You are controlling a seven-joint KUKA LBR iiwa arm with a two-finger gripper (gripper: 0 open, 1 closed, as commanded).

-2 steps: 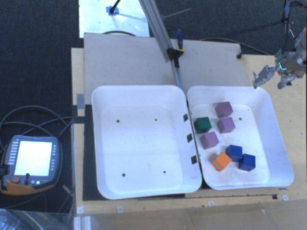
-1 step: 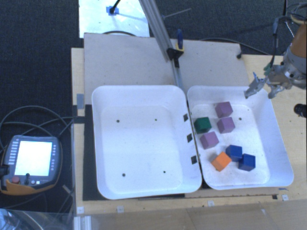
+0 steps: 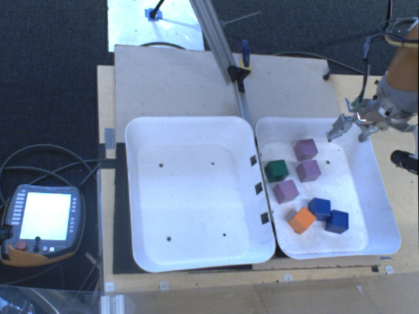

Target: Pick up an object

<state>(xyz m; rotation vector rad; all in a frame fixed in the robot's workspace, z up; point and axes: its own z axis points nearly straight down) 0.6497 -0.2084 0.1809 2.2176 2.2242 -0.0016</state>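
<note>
Right bin (image 3: 380, 195): 3 purple cubes (image 3: 306, 150), green cube (image 3: 277, 170), orange cube (image 3: 302, 220), 2 blue cubes (image 3: 320, 207), all matte blocks w/ sharp edges. Left bin (image 3: 141, 175) is smooth white plastic. Gripper (image 3: 353, 130) hovers over right bin's far-right edge, fingers spread, grasping nothing.

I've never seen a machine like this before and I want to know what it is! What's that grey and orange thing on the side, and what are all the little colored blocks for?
That is a robot arm, seen by a camera looking down from above the bench. At its end is a gripper, like a hand with two fingers. The fingers are spread open and hold nothing; they hover over the far edge of the right bin. In that bin lie small blocks: three purple, one green, one orange and two blue. The robot's job is to pick one up. Beside it is the left bin. The screen at the far left is a control pad.
</note>
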